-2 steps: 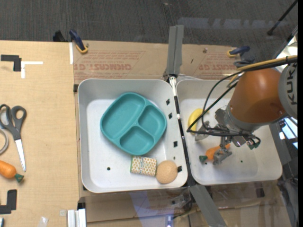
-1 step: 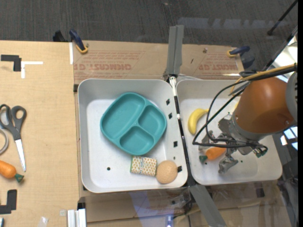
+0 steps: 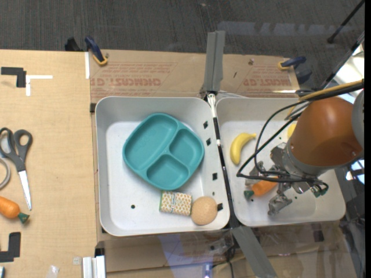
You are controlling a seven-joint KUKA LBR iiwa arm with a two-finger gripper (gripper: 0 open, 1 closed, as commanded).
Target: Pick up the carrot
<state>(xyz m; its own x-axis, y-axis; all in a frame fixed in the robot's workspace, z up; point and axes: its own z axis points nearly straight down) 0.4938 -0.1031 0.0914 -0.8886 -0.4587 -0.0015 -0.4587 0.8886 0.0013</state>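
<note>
A carrot (image 3: pixel 262 188), orange with a green stem end, lies in the right bin (image 3: pixel 307 213) near its front. Cables and the wrist cover part of it. My gripper (image 3: pixel 279 203) hangs under the orange band of the arm (image 3: pixel 322 133), just right of the carrot and a little nearer the bin's front. The view does not show the carrot held in the gripper. A second carrot (image 3: pixel 9 208) lies on the wooden bench at the far left, outside both bins.
A banana (image 3: pixel 241 146) lies in the right bin behind the carrot, and a yellow thing (image 3: pixel 291 130) peeks out beside the arm. The left bin (image 3: pixel 110 172) holds a teal divided plate (image 3: pixel 163 150), a small packet (image 3: pixel 175 202) and a tan ball (image 3: pixel 203 211). Scissors (image 3: pixel 17 155) lie at the left.
</note>
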